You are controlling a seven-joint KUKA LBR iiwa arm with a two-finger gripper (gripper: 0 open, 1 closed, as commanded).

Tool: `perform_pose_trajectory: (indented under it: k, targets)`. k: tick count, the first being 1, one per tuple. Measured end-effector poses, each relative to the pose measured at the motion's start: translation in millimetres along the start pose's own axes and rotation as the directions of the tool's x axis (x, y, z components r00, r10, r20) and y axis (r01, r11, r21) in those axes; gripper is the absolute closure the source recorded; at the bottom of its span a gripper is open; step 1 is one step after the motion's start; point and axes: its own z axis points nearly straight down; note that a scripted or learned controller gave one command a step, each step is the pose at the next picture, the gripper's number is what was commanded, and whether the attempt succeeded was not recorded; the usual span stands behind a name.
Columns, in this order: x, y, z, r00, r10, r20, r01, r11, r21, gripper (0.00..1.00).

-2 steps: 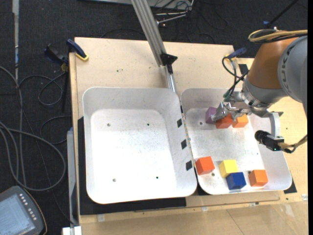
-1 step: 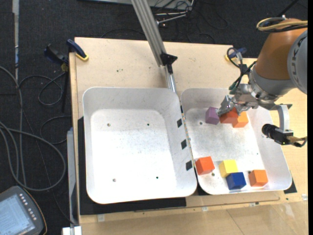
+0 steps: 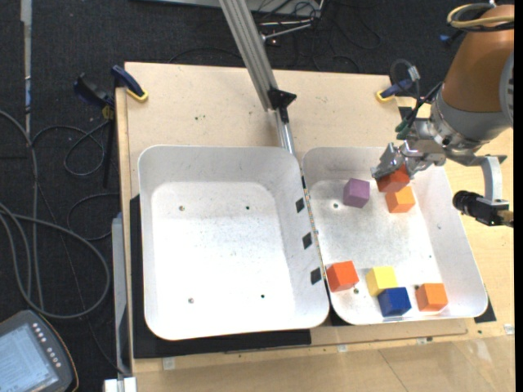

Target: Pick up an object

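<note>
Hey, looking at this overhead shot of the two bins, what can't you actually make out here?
- Hand, camera view: whether it grips the red-orange block under it; the wrist above hides the contact.
- Arm: cut off by the frame's top right.
- Blue block: part of its top edge is hidden by the yellow block touching it.

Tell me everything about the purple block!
The purple block is a small cube, pale violet with a matte, foam-like look and plain faces. It sits flat but turned a little askew on the floor of the right bin, near its back. It stands alone, touching nothing but the bin. The hand hovers just to its right, beside a red block and an orange block.
</note>
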Motion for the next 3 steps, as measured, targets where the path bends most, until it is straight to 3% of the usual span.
perform_pose_trajectory:
  k: [3]
  targets:
    - [148.5, 53.7, 4.3, 1.0, -0.005, -0.004, 0.005, 1.0, 0.004, 1.0]
